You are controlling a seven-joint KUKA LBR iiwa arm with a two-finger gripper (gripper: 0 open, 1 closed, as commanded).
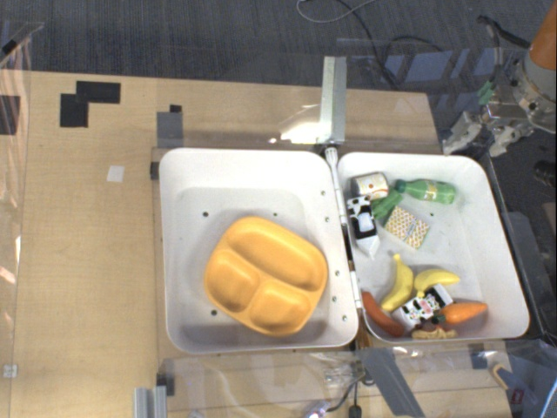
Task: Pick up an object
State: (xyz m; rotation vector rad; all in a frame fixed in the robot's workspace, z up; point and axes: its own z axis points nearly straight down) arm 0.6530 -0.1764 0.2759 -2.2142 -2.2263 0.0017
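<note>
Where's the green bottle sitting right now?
The green bottle lies on its side at the far end of the right bin, beside the patterned card. The claw is beyond that bin's far right corner.

Arm (541, 55): orange band at the frame's upper right corner, pale grey-white collar below it. Wrist section grey metal, blocky, with dark gaps and small fittings. Pincer (484, 133): silver-grey, angular parts, partly blurred. A thin dark cable curves above the wrist.
</note>
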